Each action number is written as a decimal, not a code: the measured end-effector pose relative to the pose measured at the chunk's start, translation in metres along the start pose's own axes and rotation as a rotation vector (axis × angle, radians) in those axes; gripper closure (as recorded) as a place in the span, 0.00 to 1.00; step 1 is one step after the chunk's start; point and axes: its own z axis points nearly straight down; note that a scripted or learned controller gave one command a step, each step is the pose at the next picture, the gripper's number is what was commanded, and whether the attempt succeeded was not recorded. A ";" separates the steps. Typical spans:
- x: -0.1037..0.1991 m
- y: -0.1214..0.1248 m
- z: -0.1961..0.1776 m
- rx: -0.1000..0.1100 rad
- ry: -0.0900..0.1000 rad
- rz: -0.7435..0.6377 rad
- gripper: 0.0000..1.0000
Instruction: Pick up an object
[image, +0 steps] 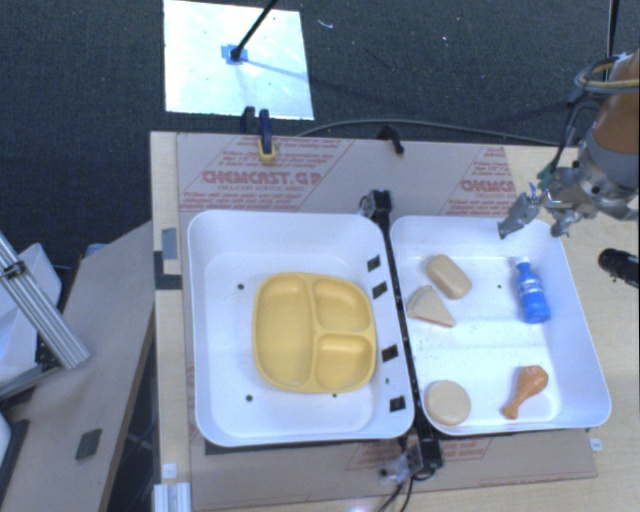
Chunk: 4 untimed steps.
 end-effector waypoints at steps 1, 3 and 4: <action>-0.009 0.006 0.049 -0.001 -0.001 0.001 0.00; -0.009 0.008 0.140 0.002 0.004 -0.002 0.00; -0.010 0.009 0.127 -0.004 0.000 -0.004 1.00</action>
